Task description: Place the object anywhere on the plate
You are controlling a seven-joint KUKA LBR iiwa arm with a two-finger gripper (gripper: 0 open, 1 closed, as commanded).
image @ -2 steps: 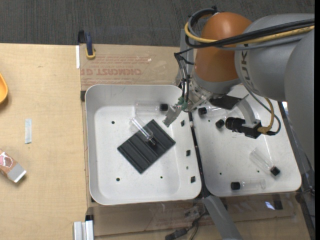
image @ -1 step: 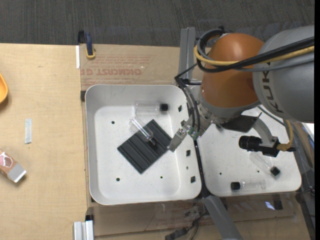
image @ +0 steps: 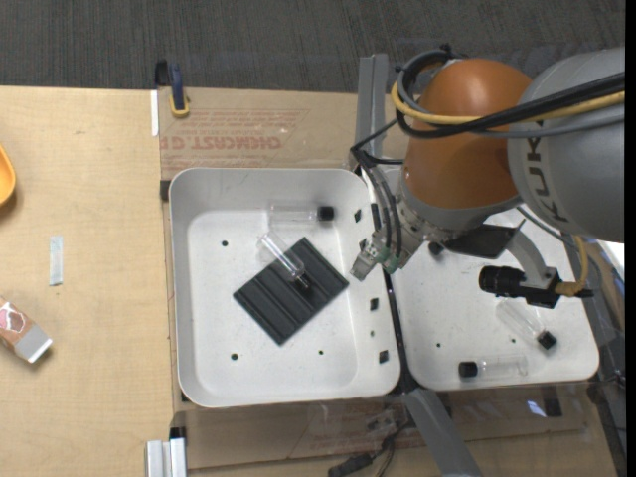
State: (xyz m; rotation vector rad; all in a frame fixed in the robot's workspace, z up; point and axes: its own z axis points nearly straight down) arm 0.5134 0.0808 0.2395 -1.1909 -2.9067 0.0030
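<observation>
A black ribbed plate point(image: 283, 301) lies tilted in the middle of the left bin point(image: 199, 366). A clear tube point(image: 282, 254) with a black cap rests on the plate's upper corner, its capped end over the plate. Behind it, near the bin's back wall, a second clear tube point(image: 298, 212) lies flat. My gripper point(image: 370, 262) hangs under the orange wrist, over the wall between the two bins and to the right of the plate. I see nothing held at its tip.
The right bin point(image: 437, 361) holds two more capped clear tubes, one at the front point(image: 494, 368) and one at the right point(image: 527, 326). On the bench to the left lie a small grey strip point(image: 56, 261) and a wrapped packet point(image: 22, 332).
</observation>
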